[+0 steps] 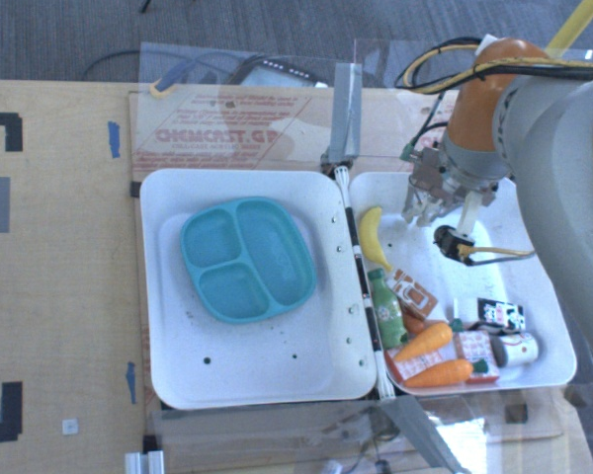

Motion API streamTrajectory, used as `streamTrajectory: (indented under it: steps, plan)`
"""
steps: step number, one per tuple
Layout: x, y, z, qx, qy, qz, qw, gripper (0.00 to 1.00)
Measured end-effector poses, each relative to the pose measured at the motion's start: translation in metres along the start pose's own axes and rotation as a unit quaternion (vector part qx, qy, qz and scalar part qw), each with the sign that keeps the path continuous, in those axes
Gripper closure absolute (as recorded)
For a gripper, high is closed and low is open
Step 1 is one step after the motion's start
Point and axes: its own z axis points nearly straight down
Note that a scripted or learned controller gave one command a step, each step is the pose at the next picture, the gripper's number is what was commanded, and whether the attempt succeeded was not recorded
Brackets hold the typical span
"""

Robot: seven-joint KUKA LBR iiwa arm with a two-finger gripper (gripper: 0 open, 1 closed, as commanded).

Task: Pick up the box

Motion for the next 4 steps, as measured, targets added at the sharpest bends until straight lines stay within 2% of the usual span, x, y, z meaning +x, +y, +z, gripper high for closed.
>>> streamTrajectory:
  steps: [1,2,3,4]
  plan:
    - [-0.004,0.001,0.01,0.0,0.001,-0.176,0.9843,1.0]
    - [0.082,-0.035,-0.089,0.0,0.001,-0.145,0.9895,1.0]
    - [0.077,-0.033,-0.231,-0.001,0.001,-0.207,0.9784,1.0]
    - [0.165,-0.114,-0.143,0.002,0.001,-0.201,0.9795,1.0]
